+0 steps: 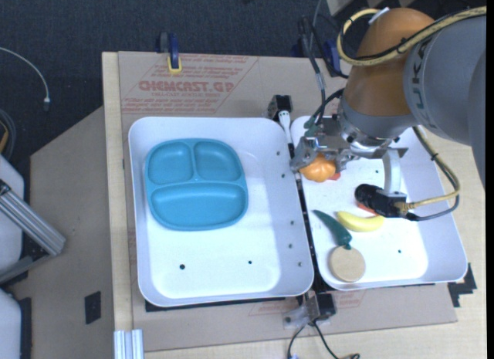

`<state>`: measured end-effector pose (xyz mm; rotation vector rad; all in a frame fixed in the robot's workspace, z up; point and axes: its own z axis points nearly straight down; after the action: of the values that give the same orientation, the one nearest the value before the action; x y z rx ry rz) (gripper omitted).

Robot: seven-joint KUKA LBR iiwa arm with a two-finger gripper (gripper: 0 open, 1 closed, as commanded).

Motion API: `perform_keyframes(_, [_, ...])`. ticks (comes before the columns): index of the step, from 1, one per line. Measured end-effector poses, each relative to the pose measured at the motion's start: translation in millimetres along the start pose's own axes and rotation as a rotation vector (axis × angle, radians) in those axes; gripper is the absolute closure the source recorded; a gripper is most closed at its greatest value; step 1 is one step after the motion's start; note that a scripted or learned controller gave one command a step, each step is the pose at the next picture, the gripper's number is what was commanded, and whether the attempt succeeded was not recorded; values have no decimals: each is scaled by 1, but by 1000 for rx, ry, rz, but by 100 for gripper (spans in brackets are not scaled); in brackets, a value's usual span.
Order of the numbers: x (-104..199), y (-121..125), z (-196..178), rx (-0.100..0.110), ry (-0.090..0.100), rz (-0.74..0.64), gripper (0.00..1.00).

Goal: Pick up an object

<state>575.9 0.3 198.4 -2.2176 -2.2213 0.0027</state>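
The claw (pixel 318 158) is down in the right bin (pixel 440 261), near its upper left corner by the wall shared with the left bin (pixel 216 284). An orange fruit-like object (pixel 319 171) sits directly under it, touching or nearly so; whether the claw is apart or clamped I cannot tell from here. The arm (pixel 386 64) hangs steeply over it, orange band up, wrist pointing down. A banana (pixel 361 221), a green pepper (pixel 334 228) and a tan disc (pixel 347 264) lie nearer the front. A blue tray (pixel 197 184) rests in the left bin.
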Motion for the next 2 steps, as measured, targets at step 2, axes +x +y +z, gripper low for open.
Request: perform_keyframes(2, [88, -41, -19, 0, 1, -3, 100])
